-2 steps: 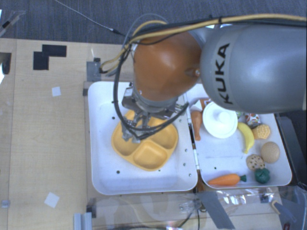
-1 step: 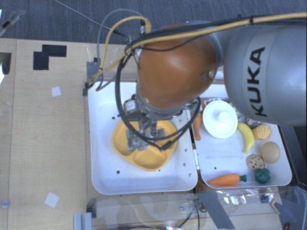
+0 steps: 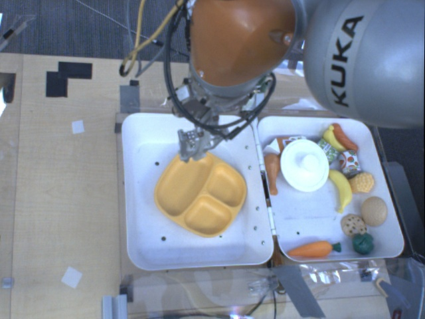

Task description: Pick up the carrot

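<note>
Carrot [image 3: 310,249] lies in the right bin [image 3: 392,244] beside broccoli [image 3: 362,243]; tool [image 3: 191,145], grip unclear, over yellow plate [image 3: 199,195].

Bright, even overhead light. White bins [image 3: 199,254] near overexposed. Soft shadows only. Glare patches on clear plastic [image 3: 332,278] at bottom edge. Arm [image 3: 358,52] close, slightly soft; slight overall blur.

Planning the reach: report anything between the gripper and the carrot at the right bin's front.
The gripper hangs over the yellow divided plate in the left bin. The carrot lies uncovered; only the two bins' meeting walls cross the path.
</note>
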Tool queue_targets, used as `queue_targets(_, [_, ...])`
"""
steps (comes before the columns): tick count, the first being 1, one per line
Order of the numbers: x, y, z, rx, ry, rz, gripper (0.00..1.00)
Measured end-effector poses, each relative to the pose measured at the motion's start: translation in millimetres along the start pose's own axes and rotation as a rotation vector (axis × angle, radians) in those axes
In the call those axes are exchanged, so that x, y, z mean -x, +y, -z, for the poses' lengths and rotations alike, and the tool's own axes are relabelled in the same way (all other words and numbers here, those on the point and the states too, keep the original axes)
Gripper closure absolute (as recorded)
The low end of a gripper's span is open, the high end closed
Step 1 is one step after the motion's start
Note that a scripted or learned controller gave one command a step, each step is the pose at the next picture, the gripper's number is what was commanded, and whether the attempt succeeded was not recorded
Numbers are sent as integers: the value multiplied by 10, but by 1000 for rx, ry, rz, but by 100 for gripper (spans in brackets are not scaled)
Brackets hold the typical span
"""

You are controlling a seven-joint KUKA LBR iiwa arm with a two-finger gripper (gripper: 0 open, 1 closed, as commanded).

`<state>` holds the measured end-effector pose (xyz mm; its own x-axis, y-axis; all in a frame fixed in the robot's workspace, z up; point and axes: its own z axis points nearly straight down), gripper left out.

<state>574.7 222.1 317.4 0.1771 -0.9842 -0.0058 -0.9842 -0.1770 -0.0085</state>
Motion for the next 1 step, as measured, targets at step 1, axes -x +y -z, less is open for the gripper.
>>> queue_targets(1, [183, 668, -768, 9, 1, 115, 100])
